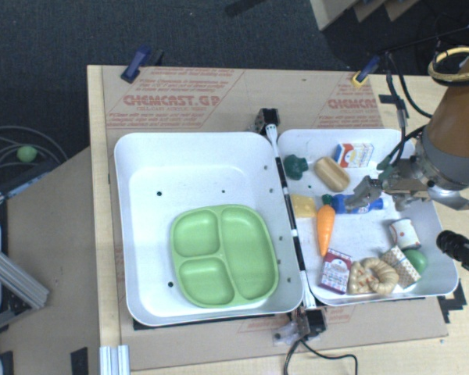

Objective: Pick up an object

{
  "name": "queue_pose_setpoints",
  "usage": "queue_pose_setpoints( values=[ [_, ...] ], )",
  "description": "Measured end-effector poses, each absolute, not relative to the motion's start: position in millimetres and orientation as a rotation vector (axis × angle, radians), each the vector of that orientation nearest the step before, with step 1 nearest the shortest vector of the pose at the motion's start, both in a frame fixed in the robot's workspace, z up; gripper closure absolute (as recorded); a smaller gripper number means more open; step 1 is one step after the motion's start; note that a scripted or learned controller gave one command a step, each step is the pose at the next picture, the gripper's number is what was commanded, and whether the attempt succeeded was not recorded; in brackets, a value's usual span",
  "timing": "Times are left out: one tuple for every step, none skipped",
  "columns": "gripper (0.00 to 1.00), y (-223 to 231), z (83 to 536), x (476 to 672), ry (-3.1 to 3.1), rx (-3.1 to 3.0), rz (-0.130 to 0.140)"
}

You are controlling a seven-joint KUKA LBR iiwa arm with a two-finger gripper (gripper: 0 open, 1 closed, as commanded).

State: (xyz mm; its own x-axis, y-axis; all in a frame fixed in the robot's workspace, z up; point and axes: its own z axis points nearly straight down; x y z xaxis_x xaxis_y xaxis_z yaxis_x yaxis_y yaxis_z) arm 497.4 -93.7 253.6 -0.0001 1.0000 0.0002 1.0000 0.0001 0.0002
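Note:
My gripper (369, 192) reaches in from the right over the middle of the right bin (422, 139), just above a blue object (350, 204) that it partly covers. An orange carrot (325, 228) lies just left of the blue object, and a yellow block (303, 205) sits by the bin's left wall. A tan bread roll (332, 173), a small milk carton (354, 155) and a dark green piece (296, 165) lie farther back. At the front are a red box (336, 272), a braided pastry (374, 276) and a small can (404, 233).
The left bin (141, 162) holds a green divided plate (223, 254). A black divider with clamps (285, 201) runs between the bins. The grey arm with its orange band (456, 116) hangs over the right bin's far right side. Cables lie beyond the bench's left edge.

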Motion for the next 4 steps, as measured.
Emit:
queue_pose_setpoints(
  values=[
    [0.00,-68,184,514.9,-2.220,-2.220,0.002],
    [0.00,-98,107,520.9,-2.218,-2.221,0.003],
    [0.00,-114,85,591.0,-2.221,-2.222,-0.001],
    [1.00,-114,95,591.5,-2.222,-2.224,-0.002]
  ],
)
